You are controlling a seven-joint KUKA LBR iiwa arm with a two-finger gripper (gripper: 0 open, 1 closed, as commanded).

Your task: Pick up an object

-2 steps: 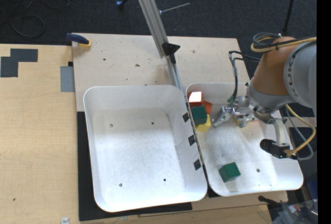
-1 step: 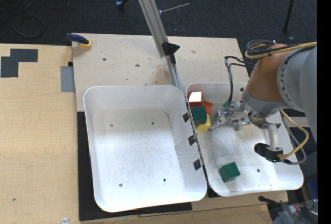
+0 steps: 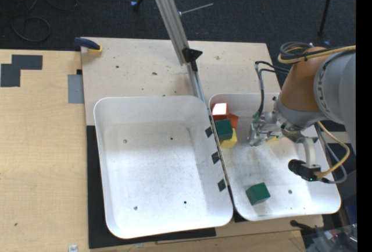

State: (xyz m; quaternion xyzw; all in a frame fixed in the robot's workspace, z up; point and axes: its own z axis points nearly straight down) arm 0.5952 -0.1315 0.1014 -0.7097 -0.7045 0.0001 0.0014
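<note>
Two shallow white bins are sitting side by side on the bench. The left bin (image 3: pixel 116 123) is showing only bare speckled floor. The right bin (image 3: pixel 325 201) is holding the blocks: a white block (image 3: pixel 219 109) and an orange block (image 3: pixel 232 120) are crowding the far left corner against the divider wall, a dark green block (image 3: pixel 222 128) is sitting just in front of them, and a yellow block (image 3: pixel 228 139) is touching the green one on its near side. A separate green cube (image 3: pixel 257 193) is lying alone toward the near edge of the right bin, well apart from the cluster.

The grey arm with its orange band (image 3: pixel 299 82) is reaching in from the right, and the gripper (image 3: pixel 261 135) is hanging over the right bin's middle, just right of the yellow block and not touching it. Finger spread cannot be told; nothing is visibly sitting between them. A slanted aluminium rail (image 3: pixel 171 15) is rising behind the bins.
</note>
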